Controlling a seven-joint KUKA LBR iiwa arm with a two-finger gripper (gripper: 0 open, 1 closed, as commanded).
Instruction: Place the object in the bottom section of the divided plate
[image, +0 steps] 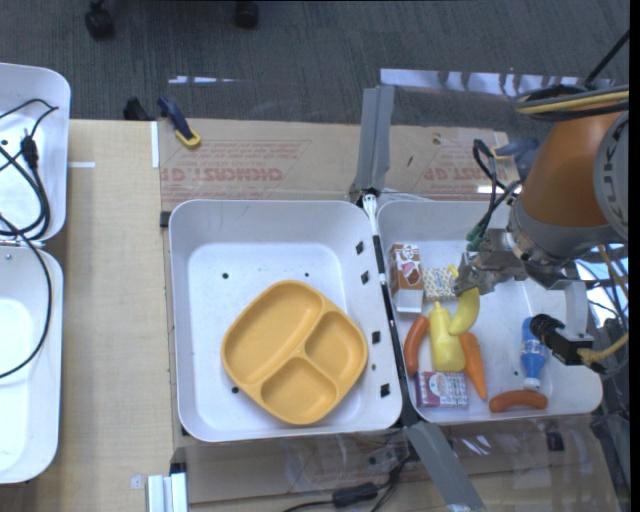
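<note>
Your smooth yellow-orange divided plate (294, 351) sits in the left bin (190, 300), three rounded sections. In the right bin (590, 400), the curved, glossy banana (465, 312) hangs directly under your gripper (474, 281), whose dark fingers close on its top end, above the mustard bottle (445, 343) and carrot (474, 365).

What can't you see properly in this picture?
- Gripper: the arm's own body covers its fingers, so whether it grips the banana is unclear.
- Small box and packet: print too small to read.
- Right bin: the arm hides its far right part.
</note>
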